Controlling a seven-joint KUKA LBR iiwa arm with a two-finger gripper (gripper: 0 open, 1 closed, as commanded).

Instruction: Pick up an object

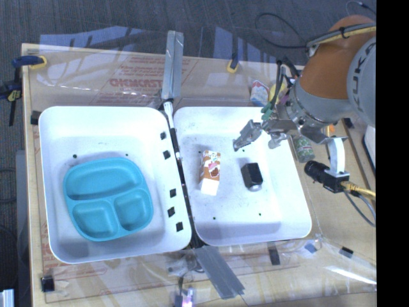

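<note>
A small white and brown carton lies in the middle of the right bin. Just to its right lies a small black block. My gripper hangs over the far part of this bin, above and slightly behind the black block. Its two fingers are spread apart and open, with nothing between them.
The left bin holds a blue divided plate. A metal divider runs between the bins at the back. A small colourful packet lies on the bench beyond the right bin's far rim.
</note>
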